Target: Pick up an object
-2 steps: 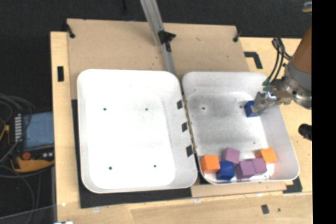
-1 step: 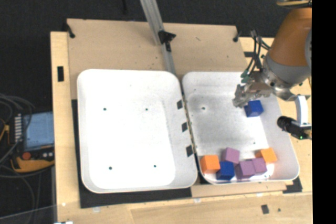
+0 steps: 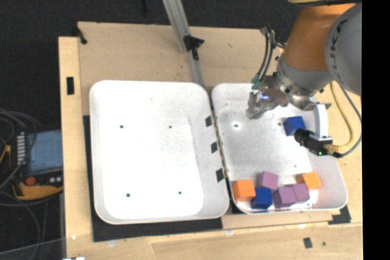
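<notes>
My gripper (image 3: 256, 108) hangs over the upper part of the right bin (image 3: 277, 155), pointing down and to the left, with bare bin floor under it. A blue block (image 3: 294, 125) lies just to its right, partly tucked under the wrist. Along the bin's near edge sit an orange block (image 3: 244, 189), a blue block (image 3: 262, 197), purple blocks (image 3: 269, 179) (image 3: 292, 194) and another orange block (image 3: 311, 179). I see nothing between the fingers.
The left bin (image 3: 152, 149) lies beside the right one, joined by black clips (image 3: 214, 146). A slanted metal post (image 3: 173, 6) rises behind the bins. A black cable connector (image 3: 311, 142) hangs off the wrist over the right bin.
</notes>
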